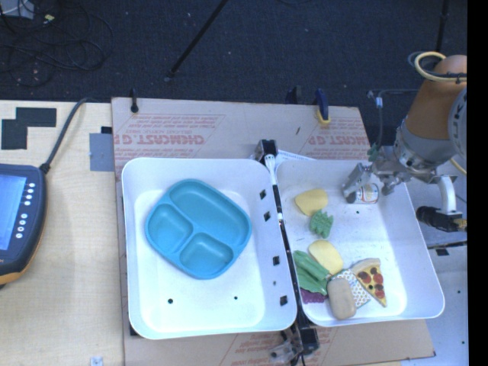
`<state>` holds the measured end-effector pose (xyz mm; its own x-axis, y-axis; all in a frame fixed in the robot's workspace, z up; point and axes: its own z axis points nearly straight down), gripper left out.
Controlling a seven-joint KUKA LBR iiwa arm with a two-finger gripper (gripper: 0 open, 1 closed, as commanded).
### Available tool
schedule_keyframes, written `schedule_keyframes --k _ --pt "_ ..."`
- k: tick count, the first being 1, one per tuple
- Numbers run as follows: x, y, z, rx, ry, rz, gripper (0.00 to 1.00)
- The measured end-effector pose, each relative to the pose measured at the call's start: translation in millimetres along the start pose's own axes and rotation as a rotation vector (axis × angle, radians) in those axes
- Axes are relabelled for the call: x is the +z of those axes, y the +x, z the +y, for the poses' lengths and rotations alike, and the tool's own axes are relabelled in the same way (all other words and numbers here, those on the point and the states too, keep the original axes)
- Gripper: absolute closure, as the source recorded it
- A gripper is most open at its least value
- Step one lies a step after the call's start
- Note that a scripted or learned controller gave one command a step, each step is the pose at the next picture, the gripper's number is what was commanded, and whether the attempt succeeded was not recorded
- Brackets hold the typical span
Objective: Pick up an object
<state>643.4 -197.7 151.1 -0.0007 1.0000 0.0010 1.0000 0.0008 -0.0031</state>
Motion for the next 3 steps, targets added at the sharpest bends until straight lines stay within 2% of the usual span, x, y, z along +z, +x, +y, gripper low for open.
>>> schedule_keyframes --k 1,2,3 --pt "66.9 -14.0 -0.1 0.0 0.002 0.0 0.0" --pt "53.0 -14.3 0.7 0.0 0.0 0.0 1.0" --pt "62.7 39.2 1.4 -0.003 -0.002 0.0 1.0"
